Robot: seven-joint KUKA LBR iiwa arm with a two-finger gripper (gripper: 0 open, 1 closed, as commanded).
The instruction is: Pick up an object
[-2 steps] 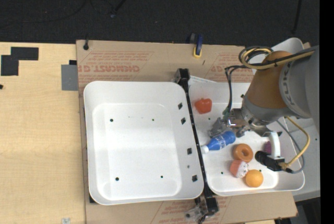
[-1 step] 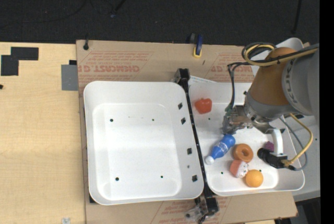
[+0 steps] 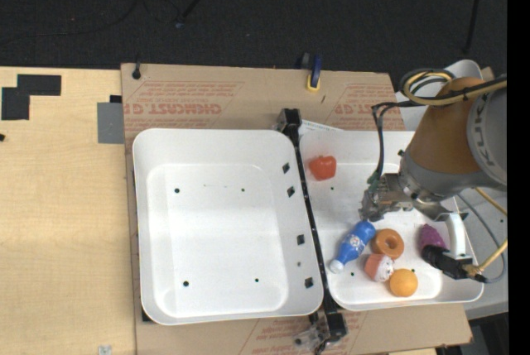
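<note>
Tool (image 3: pixel 374 208) is poised just above the blue bottle's (image 3: pixel 351 245) upper end; bottle's long axis is slanted down-left from it. Donut (image 3: pixel 387 243) is seen just right of the bottle. Tool spread cannot be told.

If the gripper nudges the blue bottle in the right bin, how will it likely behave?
The blue bottle lies on its side, so it would probably roll or pivot. It looks like light plastic, likely smooth and slippery. The brown ring close beside it may get knocked.
</note>
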